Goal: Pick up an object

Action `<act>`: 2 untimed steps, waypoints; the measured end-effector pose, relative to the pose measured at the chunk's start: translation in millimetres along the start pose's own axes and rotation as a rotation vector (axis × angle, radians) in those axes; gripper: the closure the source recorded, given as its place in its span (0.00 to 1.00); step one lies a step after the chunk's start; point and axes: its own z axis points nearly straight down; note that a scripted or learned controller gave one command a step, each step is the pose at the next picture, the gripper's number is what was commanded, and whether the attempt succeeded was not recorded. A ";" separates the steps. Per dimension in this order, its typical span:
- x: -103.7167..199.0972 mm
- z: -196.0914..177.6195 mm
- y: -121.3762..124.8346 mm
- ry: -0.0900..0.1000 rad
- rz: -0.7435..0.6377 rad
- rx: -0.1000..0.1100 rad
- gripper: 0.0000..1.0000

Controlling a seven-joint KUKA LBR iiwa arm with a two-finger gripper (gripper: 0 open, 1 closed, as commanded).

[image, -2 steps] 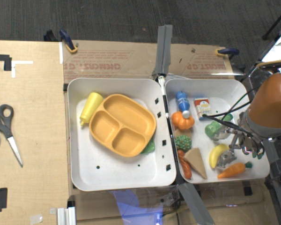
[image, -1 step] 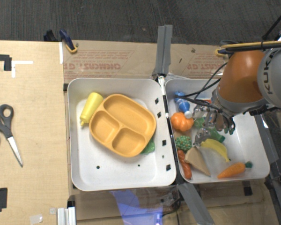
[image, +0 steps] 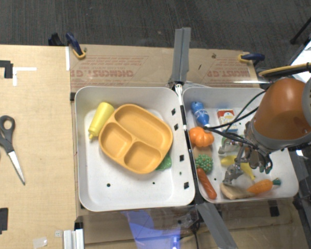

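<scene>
So we had the arm (image: 282, 113) reaching in from the right and hanging over the right bin (image: 287, 191), with the tool (image: 238, 171) down low among the toy food. Honestly we couldn't tell how the tool stood, too much cable and metal clutter there, and we saw nothing clearly gripped.

The right bin was the busy one: an orange pumpkin-ish thing (image: 200, 137) near the divider, a blue bottle (image: 199, 113) above it, a green broccoli piece (image: 204, 163) below it, then a red sausage or chili (image: 206, 183) running toward the front corner. A small red and white carton (image: 225, 114) sat toward the back. Right by the tool we had a yellow piece (image: 228, 161), partly hidden, a carrot (image: 261, 186) near the front edge, and a tan bread-like piece (image: 234, 192) just beside the carrot.

The left bin (image: 93, 191) held an orange divided plate (image: 136, 138), with a yellow bottle (image: 100, 119) lying against its left side and something green (image: 165, 163) peeking out from under its lower right corner.

Off on the desk (image: 36, 154), well apart from the bins, lay a pair of scissors (image: 9, 144)
</scene>
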 end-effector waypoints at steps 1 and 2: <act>-1.7 -9.8 0.5 -0.004 -0.004 0.001 1.00; -26.0 -63.2 -63.1 -0.003 -0.099 0.001 1.00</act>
